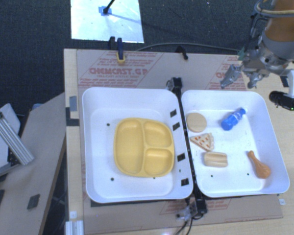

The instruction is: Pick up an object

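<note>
Left bin (pixel 95 131): sits in the centre-left of the frame and carries a yellow divided plate (pixel 144 147) lying flat; nothing here looks easy to pinch, since the plate is wide and low, so a try at it would likely slide off its rim
Divider (pixel 182 141): the two bins meet along a dark strip with clips down the middle of the frame; things lying just right of it leave little room for a finger on that side
Round cookie (pixel 196 122): lies flat in the upper left of the right bin, near the divider; thin, so fingers may close above it
Pizza slice (pixel 203 141): just below the cookie, close to a tan bread roll (pixel 215 159); a grasp at either could nudge the other
Blue bottle (pixel 232 119): lies tilted on its side in the upper middle of the right bin (pixel 274 146), nearest the arm; round, so it may roll away from closing fingers
Drumstick (pixel 259 165): lower right of that bin, well apart from the rest; its thin handle end could slip out
Gripper (pixel 240 77): hangs over the bin's upper rim at upper right of the frame, fingers spread apart and holding nothing; a descent from here would strike the rim rather than any object
</note>
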Controlling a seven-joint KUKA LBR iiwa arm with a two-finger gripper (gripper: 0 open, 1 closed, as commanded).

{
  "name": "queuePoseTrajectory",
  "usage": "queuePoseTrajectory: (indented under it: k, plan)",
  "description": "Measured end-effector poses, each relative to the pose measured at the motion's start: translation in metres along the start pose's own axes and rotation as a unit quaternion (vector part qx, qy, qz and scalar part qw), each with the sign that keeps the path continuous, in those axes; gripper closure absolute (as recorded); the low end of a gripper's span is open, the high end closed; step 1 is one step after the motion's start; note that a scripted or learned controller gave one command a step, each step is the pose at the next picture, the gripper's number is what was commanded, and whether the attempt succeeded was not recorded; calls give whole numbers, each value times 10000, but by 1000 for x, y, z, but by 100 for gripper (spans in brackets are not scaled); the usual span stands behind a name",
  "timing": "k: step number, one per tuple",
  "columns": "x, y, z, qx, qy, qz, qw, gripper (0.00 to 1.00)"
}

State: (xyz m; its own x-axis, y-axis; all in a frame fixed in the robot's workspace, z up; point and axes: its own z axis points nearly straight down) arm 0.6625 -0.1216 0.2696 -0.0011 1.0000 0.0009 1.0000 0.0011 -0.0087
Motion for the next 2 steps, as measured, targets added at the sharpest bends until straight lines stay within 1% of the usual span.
queuePoseTrajectory:
  k: [1, 2]
  plan:
    - [0, 2, -7, -54, -8, -9, 10000, 0]
    - [0, 3, 35, -40, -6, -5, 10000, 0]
